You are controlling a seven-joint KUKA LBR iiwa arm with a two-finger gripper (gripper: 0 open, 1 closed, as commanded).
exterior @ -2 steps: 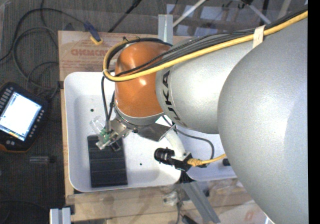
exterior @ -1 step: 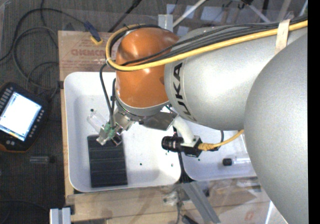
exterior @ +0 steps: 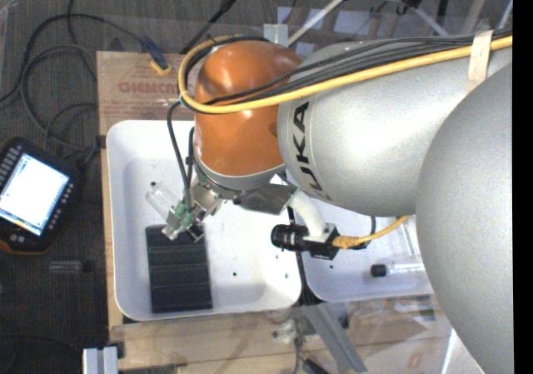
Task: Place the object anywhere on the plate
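Observation:
A black ribbed rectangular plate (exterior: 178,276) lies in the front left part of the left white bin (exterior: 125,197). My gripper (exterior: 183,222) hangs under the orange wrist, right over the plate's far edge. A small clear object (exterior: 157,196) lies on the bin floor just up and left of the gripper, close to it; whether they touch is unclear. The bulky arm hides much of the bin's right half.
The right bin (exterior: 350,281) holds a clear tube with a dark cap (exterior: 393,269). A small black cylinder on a yellow cable (exterior: 293,237) hangs from the arm between the bins. A handheld screen (exterior: 33,195) and cables lie on the floor at left.

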